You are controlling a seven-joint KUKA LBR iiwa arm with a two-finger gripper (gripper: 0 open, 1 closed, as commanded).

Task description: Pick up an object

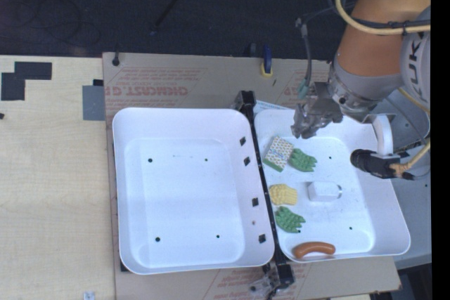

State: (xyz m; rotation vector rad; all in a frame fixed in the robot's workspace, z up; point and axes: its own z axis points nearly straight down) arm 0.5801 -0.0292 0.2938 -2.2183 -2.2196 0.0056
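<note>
Reaching in from the right, the hand [307, 124] hovers above the right bin [380, 221]; grip state unclear.

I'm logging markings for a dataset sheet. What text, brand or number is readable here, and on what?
"KU", white arm casing, cut off at the frame edge.
Red print on the cardboard sheet, upside down, too blurred to read.
Red print on the cardboard's front edge: unreadable.

Six small objects are seen in the right bin [394, 235]: checkered block [278, 152], two green pieces [304, 161] [288, 220], yellow piece [283, 194], possibly a white cup [324, 190], orange sausage [314, 249].
</note>
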